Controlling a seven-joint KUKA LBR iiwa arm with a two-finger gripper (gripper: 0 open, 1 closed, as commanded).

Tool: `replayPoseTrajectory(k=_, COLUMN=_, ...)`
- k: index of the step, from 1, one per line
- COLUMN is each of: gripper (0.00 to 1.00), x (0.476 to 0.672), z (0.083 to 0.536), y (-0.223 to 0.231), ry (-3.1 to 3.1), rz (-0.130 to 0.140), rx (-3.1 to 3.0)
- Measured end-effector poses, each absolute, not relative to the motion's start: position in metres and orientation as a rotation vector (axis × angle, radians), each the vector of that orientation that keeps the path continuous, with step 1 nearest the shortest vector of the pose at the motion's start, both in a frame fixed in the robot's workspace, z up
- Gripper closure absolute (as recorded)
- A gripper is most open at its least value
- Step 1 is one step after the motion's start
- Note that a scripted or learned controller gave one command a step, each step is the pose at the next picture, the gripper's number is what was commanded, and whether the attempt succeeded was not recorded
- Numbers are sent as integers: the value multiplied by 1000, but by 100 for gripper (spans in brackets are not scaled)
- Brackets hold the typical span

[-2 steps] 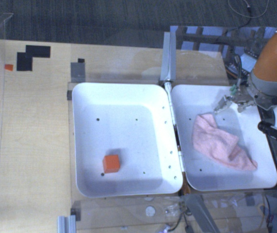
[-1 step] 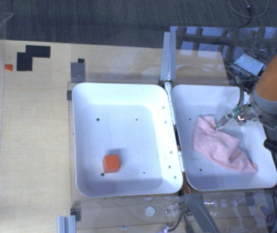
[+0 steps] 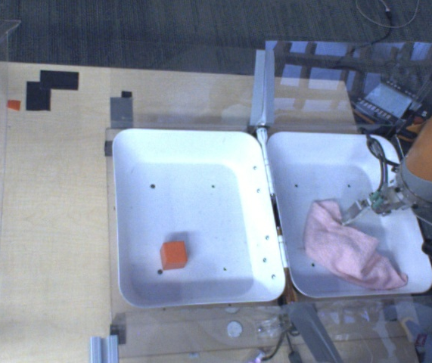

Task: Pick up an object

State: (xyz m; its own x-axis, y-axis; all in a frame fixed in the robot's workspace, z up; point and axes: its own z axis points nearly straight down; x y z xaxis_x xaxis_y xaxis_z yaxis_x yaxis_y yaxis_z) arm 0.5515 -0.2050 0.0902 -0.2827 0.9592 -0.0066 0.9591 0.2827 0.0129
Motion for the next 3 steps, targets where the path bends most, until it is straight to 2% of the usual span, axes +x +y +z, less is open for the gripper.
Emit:
replayPoseTrajectory(k=1, gripper=0, x=493, z=91, y=-198, ry=2630, rz=10, rx=1688)
replayPoseTrajectory(k=2, gripper=0, x=510, z=90, y=-184, ry=2566, rz=10, rx=1787)
replayPoseTrajectory(k=3, gripper=0, x=496, z=91, y=-134, ry=2654, rz=12, rx=1645)
